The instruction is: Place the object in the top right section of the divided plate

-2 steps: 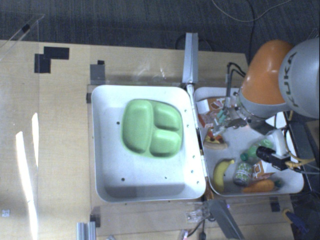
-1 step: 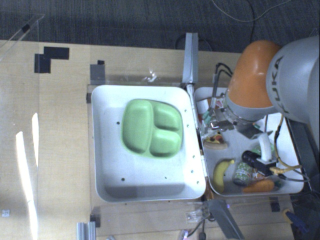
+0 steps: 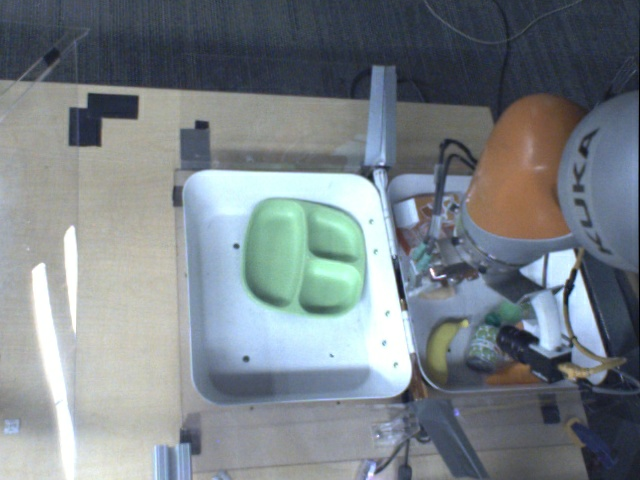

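The green divided plate (image 3: pixel 304 255) lies in the left bin (image 3: pixel 210 368). The arm (image 3: pixel 530 183) reaches over the right bin (image 3: pixel 428 373), which contains a banana (image 3: pixel 442 345) and other items.

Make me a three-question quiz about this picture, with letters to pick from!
1. Where is the divided plate?
A. left bin
B. right bin
C. floor

2. What colour is the plate?
A. red
B. green
C. blue

3. What lies on the plate?
A. a banana
B. a bottle
C. nothing

Answers:
1 A, it sits in the left bin.
2 B, it is pale green.
3 C, its three sections are bare; the banana lies in the right bin, below the arm.
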### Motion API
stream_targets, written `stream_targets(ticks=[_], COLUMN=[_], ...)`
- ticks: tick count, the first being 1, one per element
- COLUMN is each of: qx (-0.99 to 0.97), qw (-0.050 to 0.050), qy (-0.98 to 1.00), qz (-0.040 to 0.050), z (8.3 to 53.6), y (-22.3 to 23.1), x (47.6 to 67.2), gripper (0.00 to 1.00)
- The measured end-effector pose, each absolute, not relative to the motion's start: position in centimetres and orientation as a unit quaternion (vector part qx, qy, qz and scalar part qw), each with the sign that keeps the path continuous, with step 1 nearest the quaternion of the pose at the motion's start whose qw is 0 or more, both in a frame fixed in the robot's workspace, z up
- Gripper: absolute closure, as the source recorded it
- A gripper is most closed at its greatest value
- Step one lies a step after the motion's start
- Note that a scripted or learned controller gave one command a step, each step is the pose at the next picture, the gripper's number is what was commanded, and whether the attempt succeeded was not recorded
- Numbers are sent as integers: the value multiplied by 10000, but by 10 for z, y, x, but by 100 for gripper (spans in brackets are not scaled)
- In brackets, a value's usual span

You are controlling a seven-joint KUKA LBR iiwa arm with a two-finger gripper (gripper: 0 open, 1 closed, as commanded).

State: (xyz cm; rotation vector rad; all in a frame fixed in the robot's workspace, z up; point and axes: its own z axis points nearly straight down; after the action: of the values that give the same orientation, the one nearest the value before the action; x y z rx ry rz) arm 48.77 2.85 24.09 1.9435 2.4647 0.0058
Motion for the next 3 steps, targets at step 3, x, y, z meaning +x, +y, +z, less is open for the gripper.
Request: stream_targets(ticks=[3], qx=[5274], qw=[10], qy=[8496], qz=[14], z=[184], y=[61], x=[488], gripper=[100])
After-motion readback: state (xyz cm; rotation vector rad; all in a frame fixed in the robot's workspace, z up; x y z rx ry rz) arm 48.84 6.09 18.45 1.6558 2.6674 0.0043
